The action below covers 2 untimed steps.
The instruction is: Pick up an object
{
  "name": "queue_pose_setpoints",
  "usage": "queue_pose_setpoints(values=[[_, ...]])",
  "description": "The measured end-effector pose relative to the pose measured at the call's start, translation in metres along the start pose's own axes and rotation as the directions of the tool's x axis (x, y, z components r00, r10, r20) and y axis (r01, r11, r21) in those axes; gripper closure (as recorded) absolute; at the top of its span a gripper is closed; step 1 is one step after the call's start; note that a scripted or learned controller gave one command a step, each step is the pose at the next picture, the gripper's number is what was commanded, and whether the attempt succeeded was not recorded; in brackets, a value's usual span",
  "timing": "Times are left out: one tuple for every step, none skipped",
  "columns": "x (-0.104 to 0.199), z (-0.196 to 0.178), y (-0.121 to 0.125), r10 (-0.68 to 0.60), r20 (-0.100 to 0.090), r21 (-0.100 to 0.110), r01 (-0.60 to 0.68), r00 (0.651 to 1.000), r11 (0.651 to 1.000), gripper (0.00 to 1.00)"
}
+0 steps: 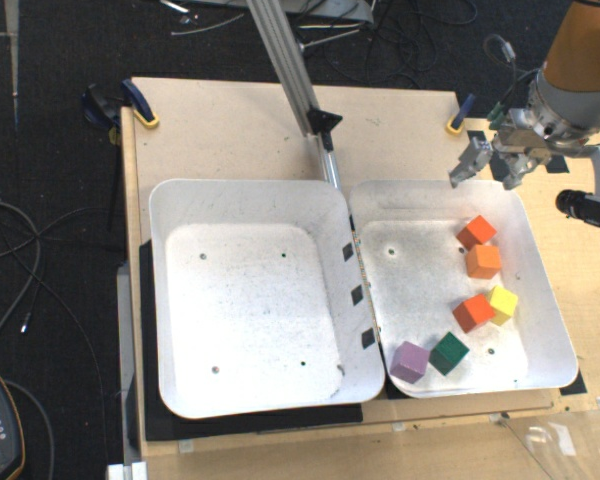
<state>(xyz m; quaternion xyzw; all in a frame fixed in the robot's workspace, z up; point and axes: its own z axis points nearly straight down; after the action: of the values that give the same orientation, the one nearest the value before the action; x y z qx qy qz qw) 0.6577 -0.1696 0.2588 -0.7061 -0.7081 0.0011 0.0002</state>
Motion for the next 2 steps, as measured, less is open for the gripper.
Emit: queue_pose_setpoints(values=[[-0.0414,0.0831,-0.0018,0.007,-0.001,0.006,-0.007,1.000,1.000,0.00],[-0.0394,0.0773,0.0007,0.003,0.000,-0.003,-0.003,1.000,1.000,0.00]])
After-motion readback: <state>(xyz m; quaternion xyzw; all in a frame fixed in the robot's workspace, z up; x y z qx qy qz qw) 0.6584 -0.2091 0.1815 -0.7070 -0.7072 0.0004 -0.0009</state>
